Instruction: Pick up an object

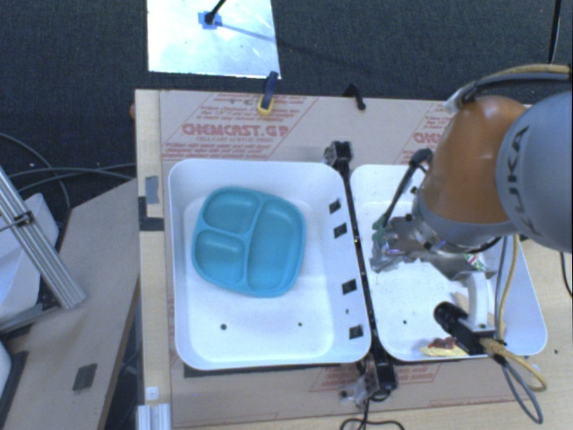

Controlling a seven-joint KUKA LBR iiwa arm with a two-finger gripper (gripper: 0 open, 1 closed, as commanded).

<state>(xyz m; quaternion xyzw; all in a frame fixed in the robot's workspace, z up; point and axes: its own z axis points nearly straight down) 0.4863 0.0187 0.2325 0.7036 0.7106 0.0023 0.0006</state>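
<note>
The desk [224, 119] carries two white bins side by side. The arm [501, 164] is reached in from the right, low over the right bin [407, 330], and much of that bin's floor is hidden by it. The left bin [260, 330] holds a blue divided plate [248, 240], lying flat and well apart from the arm. The claw [391, 251] is seen near the right bin's left wall; whether it is open or closed cannot be told. A small yellowish object [440, 348] lies at the right bin's front edge, its kind unclear. Judged: a grasp target should be confirmed first, then a vertical descent made, centred on it, clear of the bin wall.
</note>
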